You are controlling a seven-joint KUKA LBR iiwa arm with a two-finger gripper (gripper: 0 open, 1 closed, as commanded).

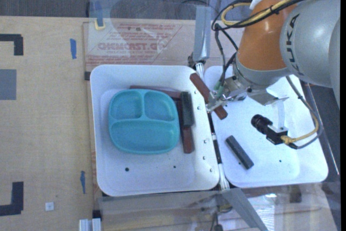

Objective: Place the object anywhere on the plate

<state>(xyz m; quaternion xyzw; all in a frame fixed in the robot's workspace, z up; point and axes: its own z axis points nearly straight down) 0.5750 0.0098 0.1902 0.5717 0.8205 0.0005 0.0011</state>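
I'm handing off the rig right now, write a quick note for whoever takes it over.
End effector: over the divide between the two bins, shut on a brown stick, held tilted across the rims.
Teal plate: in the left bin, nothing on it. A dark block and another brown stick lie against its right edge.
Right bin: a dark grey block.
Done: stick picked up. Left: carry it over the plate and release.
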